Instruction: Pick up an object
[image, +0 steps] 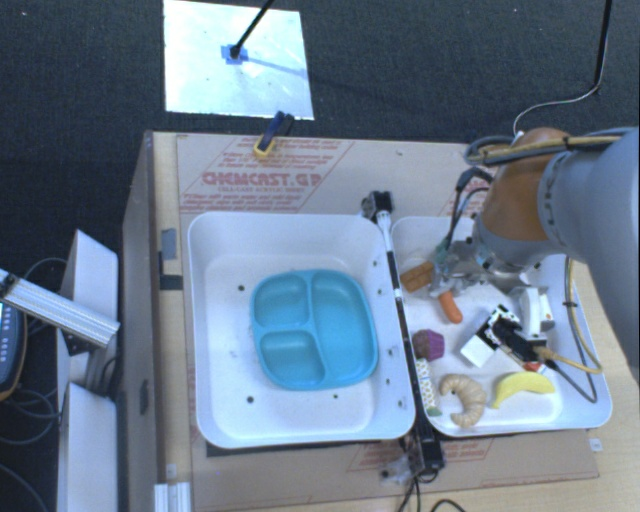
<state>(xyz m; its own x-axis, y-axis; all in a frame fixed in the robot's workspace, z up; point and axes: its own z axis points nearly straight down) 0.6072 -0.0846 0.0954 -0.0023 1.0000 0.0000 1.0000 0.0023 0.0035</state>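
blue tray (314, 329), yellow banana (521, 387), orange carrot (451, 307), white bins (300, 229)

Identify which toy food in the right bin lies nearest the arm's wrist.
The carrot, orange, just below the wrist; the grapes, croissant and banana lie further down.

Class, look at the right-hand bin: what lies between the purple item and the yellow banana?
In the camera view, a tan croissant-shaped toy lies between the purple item and the banana, near the bin's front wall.

Right bin (590, 405) crowded; blue tray (313, 328) unobstructed
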